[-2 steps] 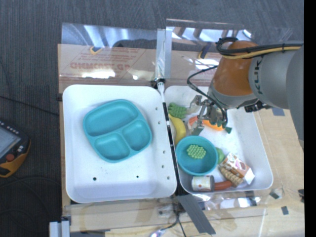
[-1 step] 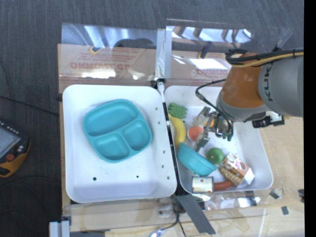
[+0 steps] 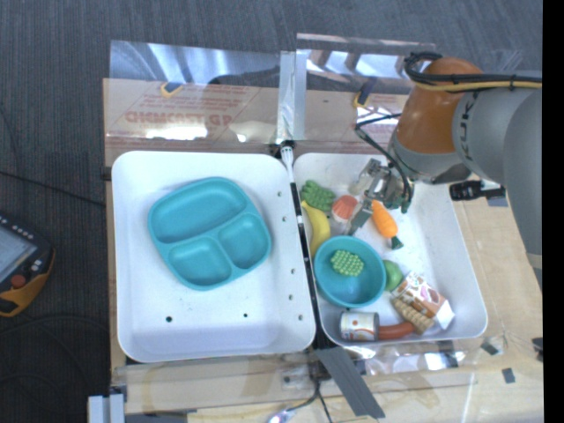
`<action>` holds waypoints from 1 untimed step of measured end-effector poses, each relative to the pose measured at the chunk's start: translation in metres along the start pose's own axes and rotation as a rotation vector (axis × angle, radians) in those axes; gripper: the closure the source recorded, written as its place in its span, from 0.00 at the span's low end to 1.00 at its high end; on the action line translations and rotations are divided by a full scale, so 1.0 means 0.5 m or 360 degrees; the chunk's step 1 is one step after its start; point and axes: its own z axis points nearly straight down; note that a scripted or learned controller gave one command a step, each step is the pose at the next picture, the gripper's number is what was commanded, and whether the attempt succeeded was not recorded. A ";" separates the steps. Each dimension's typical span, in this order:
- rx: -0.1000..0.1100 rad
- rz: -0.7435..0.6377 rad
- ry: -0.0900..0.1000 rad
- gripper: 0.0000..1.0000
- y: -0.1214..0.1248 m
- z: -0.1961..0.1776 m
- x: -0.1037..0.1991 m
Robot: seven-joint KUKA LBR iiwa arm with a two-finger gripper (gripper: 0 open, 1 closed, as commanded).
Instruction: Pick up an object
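Dark carpet surrounds the counter with its two white bins. Across the divider from the claw, the left bin holds a teal divided plate. The claw is low in the right bin; whether it grips anything, I cannot tell, so the pickup looks unfinished. Just below it sits a teal bowl holding a green piece; a carrot and banana flank it.

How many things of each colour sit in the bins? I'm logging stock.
Blue: 2, tray, bowl
Green: 3, leafy piece, round piece, lime
Yellow: 1, banana
Orange: 1, carrot
Other: 4
Total: 11
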 end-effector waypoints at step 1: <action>-0.0001 0.0073 -0.0020 0.00 0.005 -0.005 0.090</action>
